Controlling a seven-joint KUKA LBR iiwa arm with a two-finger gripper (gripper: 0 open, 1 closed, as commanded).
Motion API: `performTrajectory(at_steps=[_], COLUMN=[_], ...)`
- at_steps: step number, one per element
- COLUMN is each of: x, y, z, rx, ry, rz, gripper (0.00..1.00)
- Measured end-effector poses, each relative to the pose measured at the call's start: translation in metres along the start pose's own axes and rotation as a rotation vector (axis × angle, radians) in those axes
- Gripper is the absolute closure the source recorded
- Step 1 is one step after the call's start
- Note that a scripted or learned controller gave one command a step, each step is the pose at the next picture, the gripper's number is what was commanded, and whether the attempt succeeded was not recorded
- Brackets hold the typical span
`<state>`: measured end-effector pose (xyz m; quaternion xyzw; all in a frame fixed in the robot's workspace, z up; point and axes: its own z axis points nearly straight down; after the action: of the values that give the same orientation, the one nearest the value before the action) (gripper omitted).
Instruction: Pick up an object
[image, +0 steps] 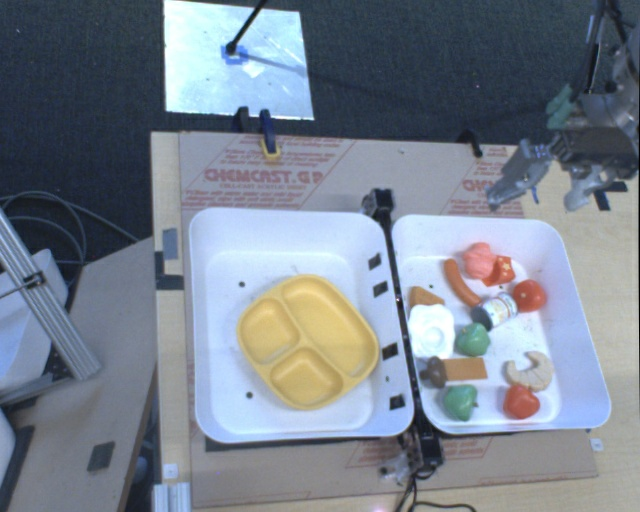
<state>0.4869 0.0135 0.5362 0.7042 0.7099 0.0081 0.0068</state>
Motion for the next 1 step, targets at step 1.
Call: performTrajectory(at_steps=[1], x=[0.0740], y=[-0.0063], z=[0.2528], rx=[0.032], ry=[-0.002], rz=[0.000], gripper=[0.00])
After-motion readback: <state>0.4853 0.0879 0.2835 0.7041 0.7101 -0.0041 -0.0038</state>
